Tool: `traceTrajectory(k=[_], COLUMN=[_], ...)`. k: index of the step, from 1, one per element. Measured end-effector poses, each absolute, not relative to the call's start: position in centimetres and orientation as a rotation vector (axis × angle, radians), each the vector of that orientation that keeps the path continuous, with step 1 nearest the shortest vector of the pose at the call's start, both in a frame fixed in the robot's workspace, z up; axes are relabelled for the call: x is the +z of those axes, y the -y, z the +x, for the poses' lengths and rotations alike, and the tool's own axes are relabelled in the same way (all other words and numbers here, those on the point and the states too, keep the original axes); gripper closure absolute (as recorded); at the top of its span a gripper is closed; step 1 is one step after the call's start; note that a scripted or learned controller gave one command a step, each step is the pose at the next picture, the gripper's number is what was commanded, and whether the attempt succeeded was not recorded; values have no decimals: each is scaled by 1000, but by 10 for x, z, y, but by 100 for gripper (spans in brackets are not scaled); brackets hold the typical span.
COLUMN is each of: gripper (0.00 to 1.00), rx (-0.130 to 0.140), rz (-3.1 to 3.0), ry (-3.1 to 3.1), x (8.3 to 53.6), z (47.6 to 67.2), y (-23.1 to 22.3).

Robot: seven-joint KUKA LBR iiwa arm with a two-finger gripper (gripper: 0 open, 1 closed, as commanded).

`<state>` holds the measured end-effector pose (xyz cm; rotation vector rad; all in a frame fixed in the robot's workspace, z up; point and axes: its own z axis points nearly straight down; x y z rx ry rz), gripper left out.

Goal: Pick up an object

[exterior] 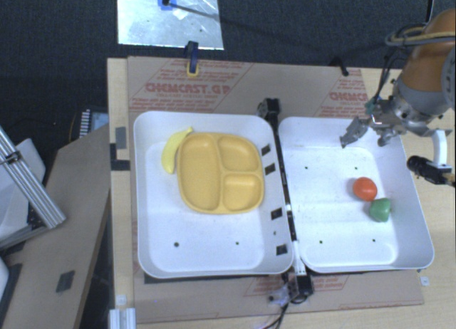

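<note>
Bins (214, 260) – glossy white plastic; tray (217, 172) – smooth yellow plastic.

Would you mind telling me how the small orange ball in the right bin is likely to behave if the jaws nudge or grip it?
The orange ball looks round and smooth, so it will probably roll when nudged. The right bin has a flat floor, which would let it travel. It sits close to the green object, which may block it or get knocked.
</note>
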<state>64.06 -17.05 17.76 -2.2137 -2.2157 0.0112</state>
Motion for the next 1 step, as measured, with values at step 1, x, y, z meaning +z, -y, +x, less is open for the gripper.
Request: traceTrajectory(k=[1], gripper=[0], rx=[0], rz=[-2218], ry=[2226], x=[186], z=[643], y=[170])
